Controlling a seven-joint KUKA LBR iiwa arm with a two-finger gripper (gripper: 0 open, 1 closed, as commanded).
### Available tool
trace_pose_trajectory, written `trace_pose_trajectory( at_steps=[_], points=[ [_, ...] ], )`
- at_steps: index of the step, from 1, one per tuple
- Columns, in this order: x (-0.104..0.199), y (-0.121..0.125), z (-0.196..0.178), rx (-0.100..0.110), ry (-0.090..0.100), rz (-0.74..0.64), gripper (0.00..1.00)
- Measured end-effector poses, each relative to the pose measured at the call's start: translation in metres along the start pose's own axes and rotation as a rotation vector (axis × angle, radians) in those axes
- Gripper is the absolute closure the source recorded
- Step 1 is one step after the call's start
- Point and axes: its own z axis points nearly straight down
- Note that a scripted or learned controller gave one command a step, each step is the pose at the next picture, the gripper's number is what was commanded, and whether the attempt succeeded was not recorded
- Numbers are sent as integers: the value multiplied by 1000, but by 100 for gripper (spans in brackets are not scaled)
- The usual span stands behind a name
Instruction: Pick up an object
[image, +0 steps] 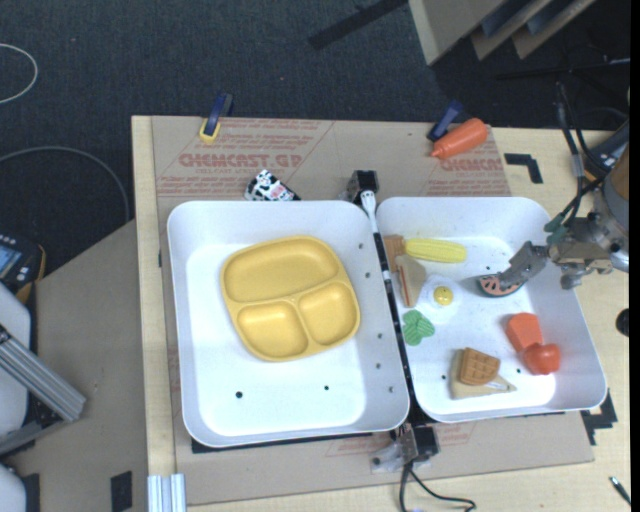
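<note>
The left white bin (200, 330) holds a yellow three-compartment plastic plate (290, 297). In the right white bin (575, 330), from its left edge: a tan bread-like wedge (408, 277), a green leafy toy (416, 326), a yellow corn cob (435, 251), a small yellow round piece (442, 295), a waffle-like wedge (477, 369). My gripper (520, 266) is low over the bin, its tip touching a dark red watermelon-like slice (494, 286); I cannot tell how far my fingers are parted. An orange-red toy pepper (531, 343) lies below, near the gripper.

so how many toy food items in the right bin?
7: corn, sandwich, egg, lettuce, watermelon slice at gripper, red pepper, waffle. None apparently hidden.
</note>
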Motion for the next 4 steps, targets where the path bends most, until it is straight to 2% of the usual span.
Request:
trace_pose_trajectory(
  at_steps=[1, 3, 4],
  points=[
    [0, 2, -6, -12, -2, -3, 0],
    [-6, 5, 119, -5, 0, -2, 0],
    [-3, -1, 164, -6, 0, -2, 0]
  ],
)
